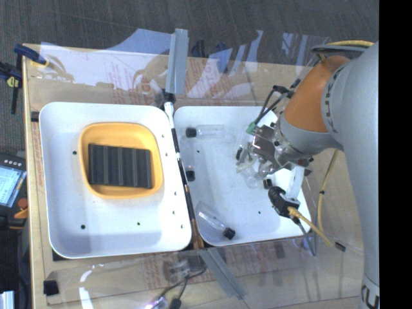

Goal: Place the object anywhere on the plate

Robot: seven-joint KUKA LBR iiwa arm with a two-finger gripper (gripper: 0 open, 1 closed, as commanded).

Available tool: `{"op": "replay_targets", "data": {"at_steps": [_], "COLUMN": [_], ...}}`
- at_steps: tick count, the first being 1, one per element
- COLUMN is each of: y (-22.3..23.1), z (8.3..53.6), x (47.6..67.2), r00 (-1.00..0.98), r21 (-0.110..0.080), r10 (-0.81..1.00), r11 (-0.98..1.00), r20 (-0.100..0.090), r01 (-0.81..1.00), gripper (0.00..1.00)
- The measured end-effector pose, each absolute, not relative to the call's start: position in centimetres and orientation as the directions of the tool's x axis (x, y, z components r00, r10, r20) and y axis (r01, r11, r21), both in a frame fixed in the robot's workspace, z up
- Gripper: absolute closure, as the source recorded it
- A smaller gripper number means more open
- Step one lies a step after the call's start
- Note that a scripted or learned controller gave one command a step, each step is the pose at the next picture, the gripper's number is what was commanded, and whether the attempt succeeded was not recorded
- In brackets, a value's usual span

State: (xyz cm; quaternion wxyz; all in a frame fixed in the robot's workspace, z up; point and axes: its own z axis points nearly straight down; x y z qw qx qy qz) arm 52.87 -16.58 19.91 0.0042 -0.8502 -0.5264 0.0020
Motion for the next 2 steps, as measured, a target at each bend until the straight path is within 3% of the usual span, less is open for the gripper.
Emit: {"op": "replay_targets", "data": {"at_steps": [1, 2], "y": [-13.0, -11.2], "z": [22.8, 24.0], "x": [51.9, 57.4], "r00": [0.270, 0.035], "r21": [-0.011, -0.002], "r10": [0.963, 0.999], "r11": [-0.270, -0.035], "r20": [0.002, 0.001], "r01": [0.963, 0.999], "gripper": [1.00, 1.00]}}
